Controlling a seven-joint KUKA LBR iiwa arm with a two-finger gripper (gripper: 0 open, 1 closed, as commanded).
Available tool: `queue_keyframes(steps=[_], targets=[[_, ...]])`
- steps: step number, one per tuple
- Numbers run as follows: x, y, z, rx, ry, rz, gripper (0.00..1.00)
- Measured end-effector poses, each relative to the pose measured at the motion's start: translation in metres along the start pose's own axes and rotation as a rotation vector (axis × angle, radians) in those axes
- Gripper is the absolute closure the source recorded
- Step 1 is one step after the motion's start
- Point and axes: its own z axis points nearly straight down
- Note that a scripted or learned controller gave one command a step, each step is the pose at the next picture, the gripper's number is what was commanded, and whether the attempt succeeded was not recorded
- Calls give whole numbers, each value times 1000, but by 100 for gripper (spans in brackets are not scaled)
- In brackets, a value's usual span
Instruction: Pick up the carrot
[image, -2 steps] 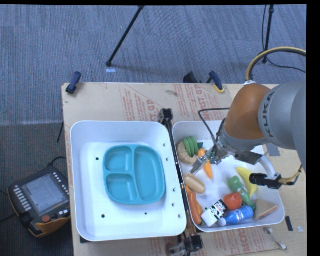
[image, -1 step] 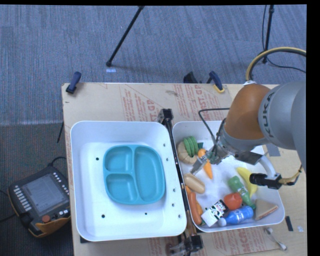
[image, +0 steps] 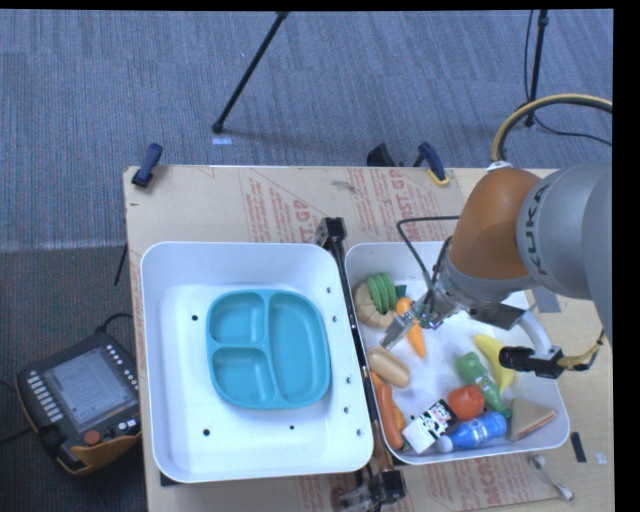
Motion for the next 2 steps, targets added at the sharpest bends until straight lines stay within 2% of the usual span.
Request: queue_keyframes(steps=[2], targets=[[0, 0, 0, 0, 0, 0, 0]])
